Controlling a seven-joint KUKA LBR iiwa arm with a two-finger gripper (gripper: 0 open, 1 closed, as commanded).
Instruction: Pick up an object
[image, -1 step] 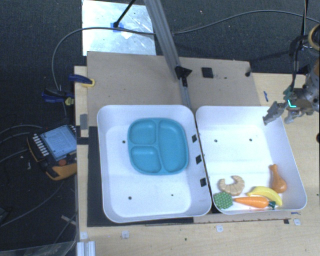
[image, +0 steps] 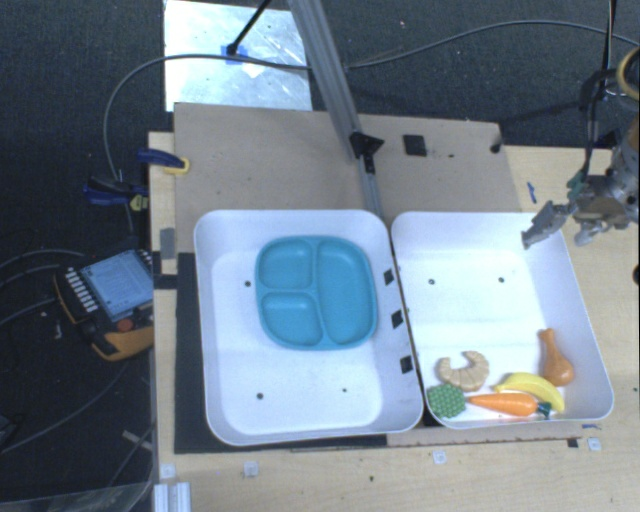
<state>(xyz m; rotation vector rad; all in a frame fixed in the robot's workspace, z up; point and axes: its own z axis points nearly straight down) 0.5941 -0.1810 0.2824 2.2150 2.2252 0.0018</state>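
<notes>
The gripper (image: 560, 225) is seen above the right bin's (image: 480, 300) far right corner; whether its jaws are released or clenched cannot be told. A carrot (image: 503, 404), banana (image: 532, 387) and croissant (image: 463, 370) are gathered at that bin's near edge.

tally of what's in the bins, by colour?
Blue: 1, divided plate, left bin
Orange: 2, carrot, drumstick
Yellow: 1, banana
Tan: 1, croissant
Green: 1, broccoli
Total: 6
</notes>
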